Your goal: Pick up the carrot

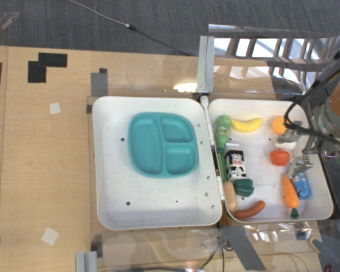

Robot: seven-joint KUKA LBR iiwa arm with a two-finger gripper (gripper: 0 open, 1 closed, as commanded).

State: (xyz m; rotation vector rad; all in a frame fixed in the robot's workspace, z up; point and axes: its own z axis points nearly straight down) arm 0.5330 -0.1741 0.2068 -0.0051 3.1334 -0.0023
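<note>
We spot the carrot (289,192) at the lower right of the frame, in the right bin (255,104), with the gripper (300,166) just above it; whether it is spread or pinched we cannot tell. A blue item (302,187) touches the carrot, so we risk snagging it. The red tomato (280,157) sits near; the sausage (248,209) is lower left

Grey arm (334,103) with orange band, black cables, metallic tool (300,166).
</note>
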